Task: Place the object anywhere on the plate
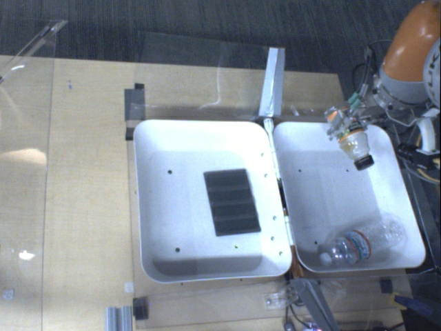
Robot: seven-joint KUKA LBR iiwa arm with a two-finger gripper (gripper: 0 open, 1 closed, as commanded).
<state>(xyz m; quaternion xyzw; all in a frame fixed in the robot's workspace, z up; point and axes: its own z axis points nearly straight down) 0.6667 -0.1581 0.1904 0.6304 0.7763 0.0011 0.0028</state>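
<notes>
and there's the gripper [342, 124] over the right bin's [324, 178] far corner, fingers clamped on a small bottle [356, 145]: clear body, pale yellowish contents, dark cap pointing down toward the bin floor. it hangs tilted, off the surface. the dark ribbed plate [231, 201] lies in the left bin [165, 205]. a clear plastic water bottle [358, 243] rests on its side in the right bin's near corner.

Smooth white plastic bins [200, 267] sit on a pale wood bench [69, 185]; the plate [231, 201] looks matt, ribbed black.
</notes>
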